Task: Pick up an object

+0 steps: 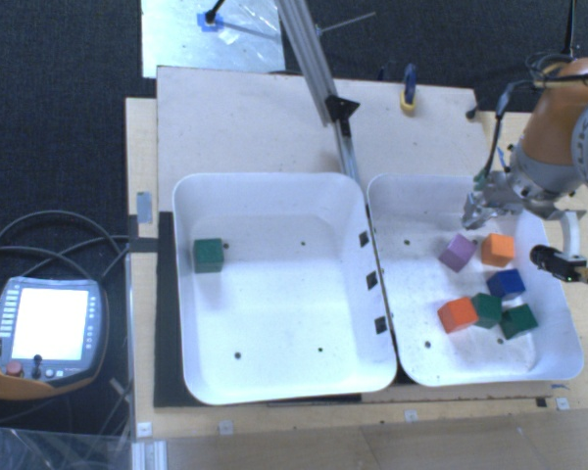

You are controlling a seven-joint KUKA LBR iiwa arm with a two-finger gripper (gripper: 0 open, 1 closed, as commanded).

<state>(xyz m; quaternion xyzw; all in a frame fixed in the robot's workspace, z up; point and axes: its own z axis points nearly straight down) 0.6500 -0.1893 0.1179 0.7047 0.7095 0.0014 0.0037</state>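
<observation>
My gripper [476,213] hangs over the back of the right bin [412,292], just above and right of a purple cube [458,252]. Nothing shows between its fingers. Close by lie an orange cube [498,249], a blue cube [506,283], a second orange cube [458,314] and two green cubes [487,308] [518,321], clustered in the right half of that bin. A lone green cube [208,255] sits at the left side of the left bin [274,360].
A slanted metal pole [309,52] crosses above the bench and ends at the bins' shared wall. A teach pendant [44,336] with cables lies left of the bench. A blue-yellow clamp [409,88] stands at the back edge.
</observation>
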